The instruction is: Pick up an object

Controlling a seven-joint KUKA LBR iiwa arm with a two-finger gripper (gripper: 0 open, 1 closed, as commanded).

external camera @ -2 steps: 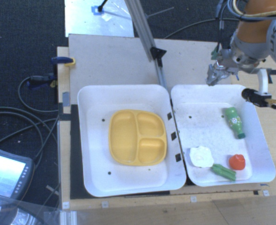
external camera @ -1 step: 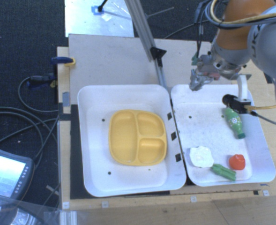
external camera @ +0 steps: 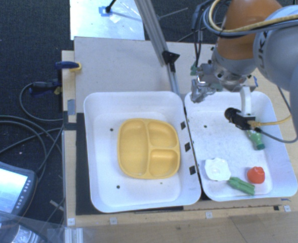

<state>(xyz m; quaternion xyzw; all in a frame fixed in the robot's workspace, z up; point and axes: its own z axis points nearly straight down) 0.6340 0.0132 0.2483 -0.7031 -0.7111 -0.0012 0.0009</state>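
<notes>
My gripper hangs below the grey wrist and its orange band, over the far left corner of the right bin. Nothing can be seen in it. In that bin's near part lie a white lump, a green stick-shaped piece and a small red object. A green bottle-like object lies by the bin's right side, well to the right of the gripper. The left bin holds a yellow divided plate.
A black fitting with a yellow cable hangs off the arm over the right bin's middle. A slanted metal pole crosses the bench behind the bins. Cables and a pendant lie on the floor at left.
</notes>
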